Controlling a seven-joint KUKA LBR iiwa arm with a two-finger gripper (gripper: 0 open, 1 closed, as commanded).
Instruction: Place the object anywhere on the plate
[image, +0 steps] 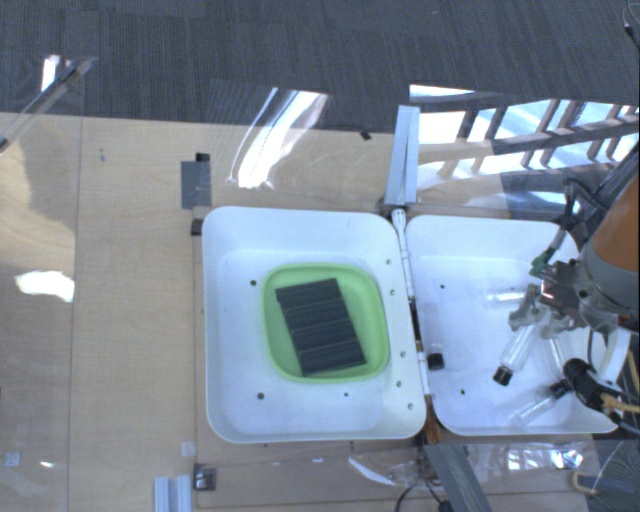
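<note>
A green square plate (372, 322) sits in the middle of the left bin (230, 300). On the plate lies a dark grey ribbed rectangular block (320, 326), turned slightly off square. My gripper (535, 305) is low over the right bin (450, 260), near its right side and well apart from the plate and the block. A clear tube with a black cap (512, 361) lies just below the gripper; whether it touches the gripper is hard to tell.
More clear tubes lie in the right bin: one (500, 297) to the gripper's left, one (540, 405) near the front edge. A metal divider post (402, 160) stands behind the seam between the bins. Cables (590, 385) hang by the arm.
</note>
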